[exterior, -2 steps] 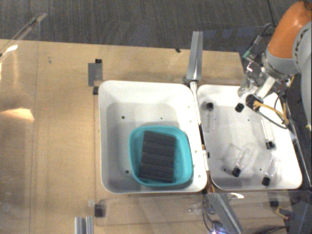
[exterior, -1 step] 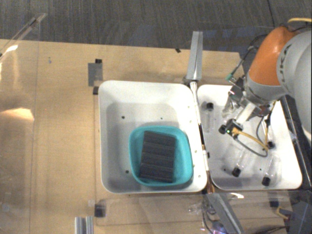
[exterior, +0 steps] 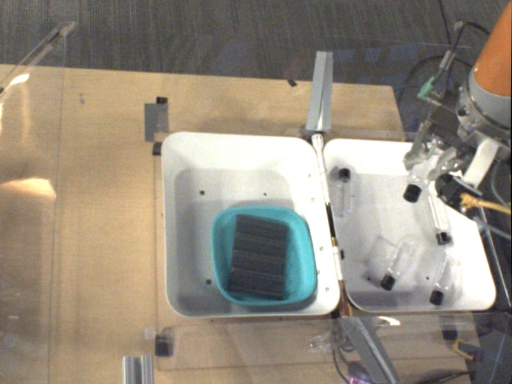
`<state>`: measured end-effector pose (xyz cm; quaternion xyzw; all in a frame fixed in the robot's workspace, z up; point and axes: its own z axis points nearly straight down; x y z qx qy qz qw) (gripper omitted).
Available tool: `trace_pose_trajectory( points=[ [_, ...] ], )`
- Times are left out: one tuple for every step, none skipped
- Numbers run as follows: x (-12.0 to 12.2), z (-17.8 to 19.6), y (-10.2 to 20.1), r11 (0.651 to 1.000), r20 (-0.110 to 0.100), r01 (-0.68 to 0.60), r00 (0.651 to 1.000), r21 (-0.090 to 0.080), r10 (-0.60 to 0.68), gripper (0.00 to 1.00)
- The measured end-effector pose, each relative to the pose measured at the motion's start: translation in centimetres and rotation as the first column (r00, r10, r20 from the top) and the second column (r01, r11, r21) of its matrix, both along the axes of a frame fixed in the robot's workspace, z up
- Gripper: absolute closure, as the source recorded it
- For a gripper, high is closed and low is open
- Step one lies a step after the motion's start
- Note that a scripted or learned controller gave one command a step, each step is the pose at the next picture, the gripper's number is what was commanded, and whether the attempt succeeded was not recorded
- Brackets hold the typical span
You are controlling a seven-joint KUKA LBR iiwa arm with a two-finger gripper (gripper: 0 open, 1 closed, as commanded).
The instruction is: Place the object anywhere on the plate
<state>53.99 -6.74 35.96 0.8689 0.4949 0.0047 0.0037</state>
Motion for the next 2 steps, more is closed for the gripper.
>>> trace_pose_trajectory(
  points=[
    [0.0, -17.2, 5.8, 0.998, -0.011, -0.058, 0.998, 0.003, 0.058, 1.0],
    [0.2, -16.1, 5.8, 0.998, -0.005, -0.058, 0.998, 0.003, 0.058, 1.0]
  ],
)
